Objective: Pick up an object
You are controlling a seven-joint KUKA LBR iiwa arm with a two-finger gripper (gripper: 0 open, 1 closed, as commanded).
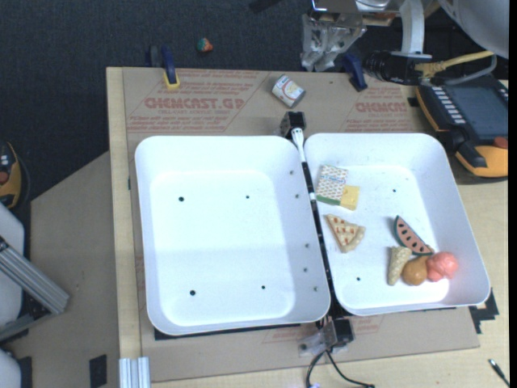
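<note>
The right bin point(380, 156) holds several small toy foods. A green-and-white patterned packet point(331, 182) lies by a yellow cheese cube point(350, 197), with a waffle-like wedge point(345, 233) just in front of them. Toward the bin's near right corner lie a watermelon slice point(409, 234), a beige cone point(397, 263), an orange ball point(415, 272) and a pink fruit point(441, 265). My gripper point(326, 53) hangs high beyond the bench's back edge, well away from the bins. It is open with nothing between its fingers.
The left bin point(161, 160) sits beside the right one, joined along a black seam. A small box point(287, 90) lies on the board behind the bins. Blue clamps point(170, 68) point(354, 71) grip the back edge. A black-and-yellow pendant point(472, 115) lies at right.
</note>
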